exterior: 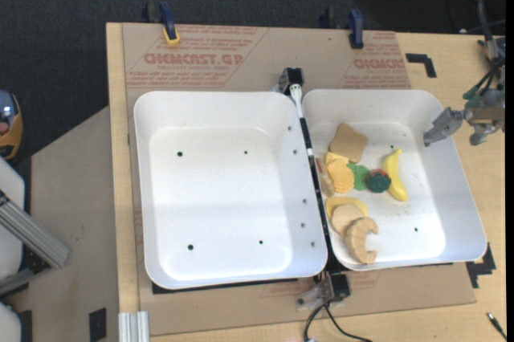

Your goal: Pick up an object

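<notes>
So the tool [451,126] is sitting at the right edge of the tabletop [241,59], just over the right rim of the right bin [450,196], up near its far right corner. Honestly can't tell whether it's spread or pressed together from this angle, it's just a grey blob with a bit sticking out toward the bin. Nothing visible between its tips.

All the stuff to grab is in the right bin, bunched against its left wall. There's a tan bread slice [348,142] at the far end of the pile, a yellow crinkly chip thing [340,176] right below it, then something green [376,182] beside that with a small red bit next to it. A banana [396,175] lies just right of the green piece, closest to the tool but well apart from it. Toward the near edge there's a pale round slice [347,212] and a curved croissant-looking piece [364,239], touching each other.

The left bin [161,196] sits alongside, rims touching in the middle. Two blue clamps [168,22] pin the brown board at the tabletop's far edge.
</notes>
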You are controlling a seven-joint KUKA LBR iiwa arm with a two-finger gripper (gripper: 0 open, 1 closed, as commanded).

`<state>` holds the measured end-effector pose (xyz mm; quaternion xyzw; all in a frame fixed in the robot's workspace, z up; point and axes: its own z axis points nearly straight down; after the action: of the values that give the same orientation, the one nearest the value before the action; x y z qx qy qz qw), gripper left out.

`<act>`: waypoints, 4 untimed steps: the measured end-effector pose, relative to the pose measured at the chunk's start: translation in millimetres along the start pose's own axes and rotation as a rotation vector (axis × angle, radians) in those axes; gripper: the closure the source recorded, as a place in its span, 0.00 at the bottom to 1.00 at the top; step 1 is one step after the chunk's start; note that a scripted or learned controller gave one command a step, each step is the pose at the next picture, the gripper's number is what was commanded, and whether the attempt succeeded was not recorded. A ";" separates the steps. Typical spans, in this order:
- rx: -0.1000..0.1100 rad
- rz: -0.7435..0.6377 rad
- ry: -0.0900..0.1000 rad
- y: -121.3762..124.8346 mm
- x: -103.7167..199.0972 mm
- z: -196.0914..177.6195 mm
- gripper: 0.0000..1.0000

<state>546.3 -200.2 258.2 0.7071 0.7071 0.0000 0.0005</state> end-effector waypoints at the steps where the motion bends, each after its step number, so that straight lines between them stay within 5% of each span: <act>1: 0.019 -0.001 0.009 -61.4 56.6 141.0 0.00; 2: 0.002 -0.001 0.012 -22.4 -21.8 173.2 0.00; 3: -0.001 -0.001 0.001 -23.4 -22.3 162.7 1.00; 4: -0.013 -0.001 -0.006 -31.0 -25.1 34.3 1.00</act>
<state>515.4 -225.4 223.9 0.7068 0.7074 0.0025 0.0073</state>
